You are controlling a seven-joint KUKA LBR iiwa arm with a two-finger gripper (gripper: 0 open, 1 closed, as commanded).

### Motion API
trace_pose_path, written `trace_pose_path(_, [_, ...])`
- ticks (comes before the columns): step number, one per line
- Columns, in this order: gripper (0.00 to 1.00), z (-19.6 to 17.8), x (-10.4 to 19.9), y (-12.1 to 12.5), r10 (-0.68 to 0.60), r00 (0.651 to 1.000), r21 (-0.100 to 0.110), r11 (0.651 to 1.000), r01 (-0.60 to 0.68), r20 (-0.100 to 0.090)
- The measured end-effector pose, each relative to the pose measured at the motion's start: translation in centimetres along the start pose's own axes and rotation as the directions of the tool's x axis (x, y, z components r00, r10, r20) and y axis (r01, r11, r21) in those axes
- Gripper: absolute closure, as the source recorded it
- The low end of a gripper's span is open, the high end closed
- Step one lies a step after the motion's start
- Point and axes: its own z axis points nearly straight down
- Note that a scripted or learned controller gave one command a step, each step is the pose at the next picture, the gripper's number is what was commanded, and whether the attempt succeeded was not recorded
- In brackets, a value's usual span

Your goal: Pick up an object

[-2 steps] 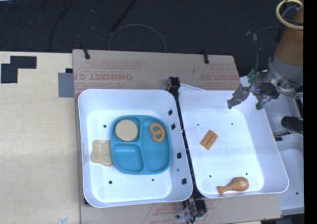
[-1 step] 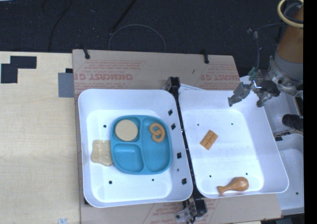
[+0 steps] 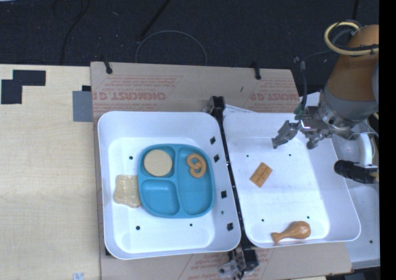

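Gripper [image 3: 297, 137]: fingers spread open, empty, above the right bin [image 3: 337, 210]
Cracker [image 3: 260, 175]: mid-bin, below-left of gripper
Drumstick [image 3: 291, 232]: near front wall

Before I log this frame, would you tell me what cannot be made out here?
- Gripper, camera view: too small and dark to tell whether its fingers are open or shut.
- Arm: its base is cut off by the right edge.
- Tray: its left rim overlaps the pale piece, hiding that piece's right edge.
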Motion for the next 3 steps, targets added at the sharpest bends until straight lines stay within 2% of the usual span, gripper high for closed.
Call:
trace_pose_path(2, [0.0,11.9,1.6,0.5,0.0,1.0,-0.001,1.0,0.0,0.0])
trace_pose_path(3, [1.0,10.5,1.4,0.6,0.004,1.0,-0.004,1.0,-0.004,0.001])
